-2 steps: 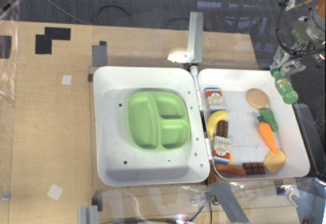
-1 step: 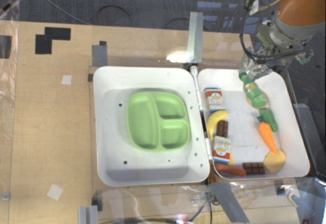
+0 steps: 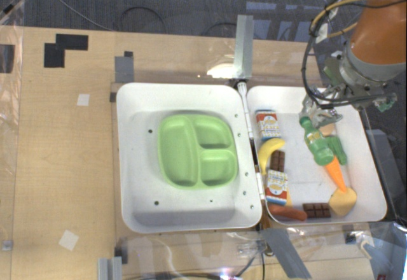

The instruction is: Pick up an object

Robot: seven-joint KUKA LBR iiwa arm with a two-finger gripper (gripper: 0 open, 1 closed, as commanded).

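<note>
My end effector (image 3: 320,113) hangs over the right bin (image 3: 375,174), just above a toy carrot (image 3: 332,161); I cannot tell how it is set; beside it lie a banana (image 3: 269,149) and small cartons; a green divided plate (image 3: 196,150) fills the left bin (image 3: 130,164) on the tabletop (image 3: 57,164)

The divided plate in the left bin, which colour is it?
The divided plate is light green, seen clearly in the camera view.
</note>
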